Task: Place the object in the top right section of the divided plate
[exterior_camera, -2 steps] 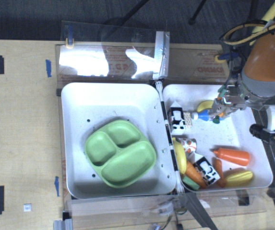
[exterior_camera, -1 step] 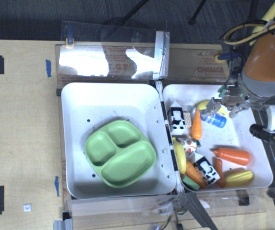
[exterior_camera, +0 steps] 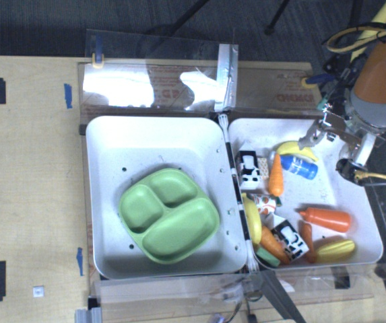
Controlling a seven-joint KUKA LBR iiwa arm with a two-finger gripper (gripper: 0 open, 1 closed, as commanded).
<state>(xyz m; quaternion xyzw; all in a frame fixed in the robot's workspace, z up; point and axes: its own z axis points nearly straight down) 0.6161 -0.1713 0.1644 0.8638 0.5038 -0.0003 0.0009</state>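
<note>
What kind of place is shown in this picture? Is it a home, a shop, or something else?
Most likely a robot lab or test bench, not a home: two white bins sit on a wooden bench, an arm reaches in, and the right bin holds toy food beside a green plate.

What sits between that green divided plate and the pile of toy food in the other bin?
In the camera view, between the green plate and the toy food there is bare white bin floor, then the bins' adjoining rims.
</note>
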